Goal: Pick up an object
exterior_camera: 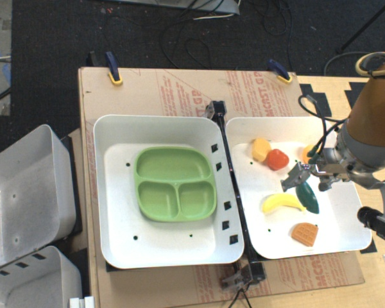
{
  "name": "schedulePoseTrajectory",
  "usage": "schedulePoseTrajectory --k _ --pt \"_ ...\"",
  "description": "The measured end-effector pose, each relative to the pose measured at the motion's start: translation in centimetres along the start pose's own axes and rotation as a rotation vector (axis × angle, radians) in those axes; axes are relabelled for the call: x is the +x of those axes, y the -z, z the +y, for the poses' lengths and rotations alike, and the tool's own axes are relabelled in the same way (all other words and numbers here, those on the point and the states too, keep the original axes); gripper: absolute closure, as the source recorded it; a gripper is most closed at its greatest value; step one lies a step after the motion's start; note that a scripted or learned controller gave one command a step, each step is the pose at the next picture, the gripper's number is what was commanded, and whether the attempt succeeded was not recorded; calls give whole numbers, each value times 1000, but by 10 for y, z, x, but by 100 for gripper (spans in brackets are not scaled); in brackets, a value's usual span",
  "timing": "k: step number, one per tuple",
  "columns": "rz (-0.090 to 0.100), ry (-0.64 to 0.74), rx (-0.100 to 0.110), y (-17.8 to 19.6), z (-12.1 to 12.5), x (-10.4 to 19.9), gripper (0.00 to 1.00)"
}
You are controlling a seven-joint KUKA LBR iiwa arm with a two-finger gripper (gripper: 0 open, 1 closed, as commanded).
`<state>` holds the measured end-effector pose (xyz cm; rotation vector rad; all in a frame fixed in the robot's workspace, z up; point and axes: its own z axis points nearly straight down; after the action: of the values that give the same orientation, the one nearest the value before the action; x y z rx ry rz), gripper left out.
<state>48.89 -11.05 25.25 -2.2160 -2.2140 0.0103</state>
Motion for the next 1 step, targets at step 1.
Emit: schedulePoseTrajectory --k 1 --pt "-2 2 -11 5 2 0 0"
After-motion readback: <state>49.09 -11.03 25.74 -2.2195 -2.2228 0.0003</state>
